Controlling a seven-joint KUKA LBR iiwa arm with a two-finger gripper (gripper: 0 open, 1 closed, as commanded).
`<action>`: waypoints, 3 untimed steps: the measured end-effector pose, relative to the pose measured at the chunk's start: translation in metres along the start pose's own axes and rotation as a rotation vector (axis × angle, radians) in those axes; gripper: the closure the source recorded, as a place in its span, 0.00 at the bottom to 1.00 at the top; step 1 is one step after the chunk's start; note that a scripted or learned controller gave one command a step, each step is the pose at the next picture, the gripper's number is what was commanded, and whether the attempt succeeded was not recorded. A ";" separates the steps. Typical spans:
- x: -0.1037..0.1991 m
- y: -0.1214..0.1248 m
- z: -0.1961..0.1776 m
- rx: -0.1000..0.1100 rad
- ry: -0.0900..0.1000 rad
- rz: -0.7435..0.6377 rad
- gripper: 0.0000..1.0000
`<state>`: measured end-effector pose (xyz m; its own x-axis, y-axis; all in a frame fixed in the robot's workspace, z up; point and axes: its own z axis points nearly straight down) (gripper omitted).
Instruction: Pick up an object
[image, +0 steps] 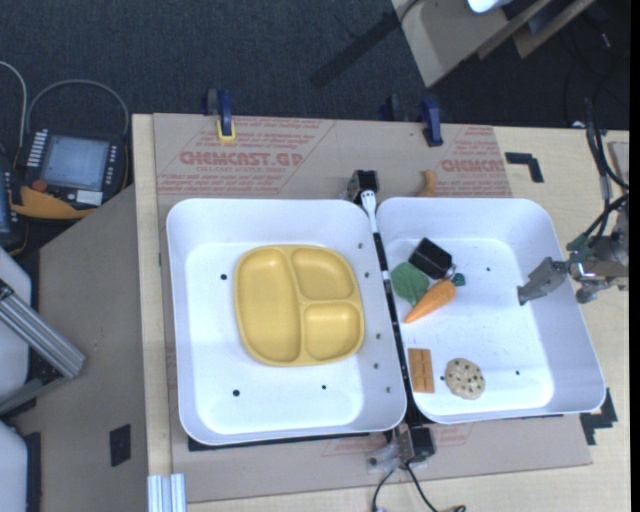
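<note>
While the grey two-finger gripper (545, 282) hangs at the right rim of the shallow white right-hand bin (572, 330), whether its claw is wide or narrow I cannot tell, and nothing shows between its tips; the step in hand looks like the approach, with no object yet chosen. Candidates lie well apart from it on the bin's left side: an orange toy carrot (430, 300) touching a green leaf-shaped piece (407, 280), a small black block (431, 258), a tan speckled cookie (465, 378) and a brown wafer bar (421, 369); the yellow divided plate (298, 304) sits in the left bin (200, 330). Next, I judge, the arm must travel leftward and descend squarely over one piece, the cookie being least crowded.
</note>
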<state>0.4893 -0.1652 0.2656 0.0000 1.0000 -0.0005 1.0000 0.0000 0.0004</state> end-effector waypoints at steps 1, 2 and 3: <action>-0.005 -0.005 0.045 0.006 0.003 0.001 0.00; 0.003 0.001 0.102 0.007 0.004 0.000 0.00; 0.003 0.002 0.165 0.006 0.003 0.001 0.00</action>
<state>0.4913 -0.1626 0.1004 0.0005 1.0000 0.0028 1.0000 -0.0005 -0.0060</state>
